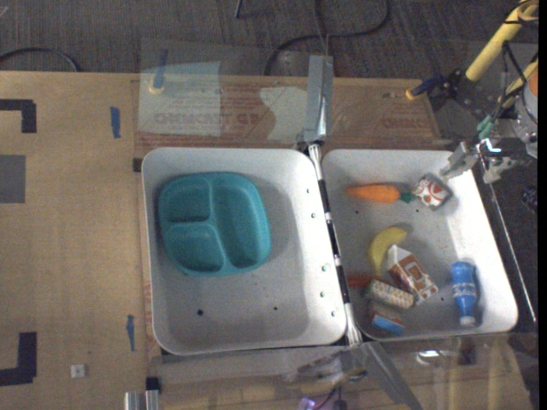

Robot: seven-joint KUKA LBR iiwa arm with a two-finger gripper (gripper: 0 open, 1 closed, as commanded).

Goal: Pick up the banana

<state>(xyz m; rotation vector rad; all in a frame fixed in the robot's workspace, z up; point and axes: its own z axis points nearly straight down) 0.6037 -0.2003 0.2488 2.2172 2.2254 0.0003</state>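
Gripper (473, 157) at upper right of frame, over the top right corner of the right bin (504, 254); finger state cannot be told. Banana (385, 244) lies mid-bin, touching a small carton (412, 276).

Banana's just sitting in the right bin, gripper parked up at the far right.

I've got the banana (386, 244) mid-bin, touching a small carton (412, 277); carrot (373, 193) farther back, blue bottle (463, 290) near right. Gripper (475, 156) hovers over the bin's far-right corner. Teal plate (214, 223) in the left bin (248, 323).
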